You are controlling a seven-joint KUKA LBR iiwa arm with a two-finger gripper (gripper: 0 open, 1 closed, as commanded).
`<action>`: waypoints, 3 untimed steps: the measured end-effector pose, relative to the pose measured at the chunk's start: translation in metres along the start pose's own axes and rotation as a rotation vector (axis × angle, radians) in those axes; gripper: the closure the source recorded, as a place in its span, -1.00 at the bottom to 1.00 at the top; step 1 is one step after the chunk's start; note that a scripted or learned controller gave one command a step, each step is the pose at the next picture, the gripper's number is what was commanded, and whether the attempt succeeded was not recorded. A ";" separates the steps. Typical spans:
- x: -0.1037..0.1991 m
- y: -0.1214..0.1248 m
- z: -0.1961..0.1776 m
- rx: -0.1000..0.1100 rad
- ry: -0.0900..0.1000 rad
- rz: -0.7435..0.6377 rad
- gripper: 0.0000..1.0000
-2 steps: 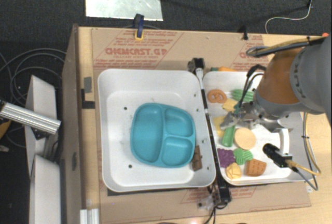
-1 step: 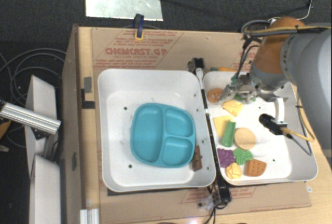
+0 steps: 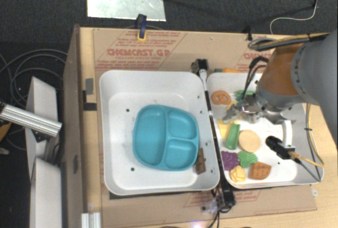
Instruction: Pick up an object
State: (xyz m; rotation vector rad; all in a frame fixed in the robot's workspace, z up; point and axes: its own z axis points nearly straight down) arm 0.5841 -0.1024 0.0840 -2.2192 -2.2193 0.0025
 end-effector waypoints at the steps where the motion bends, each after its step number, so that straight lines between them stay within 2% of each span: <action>1: 0.003 0.084 -0.001 0.018 0.000 -0.004 -1.00; 2: 0.015 0.017 0.000 0.001 0.000 0.000 -1.00; 3: 0.018 0.073 -0.002 -0.006 -0.001 -0.005 -1.00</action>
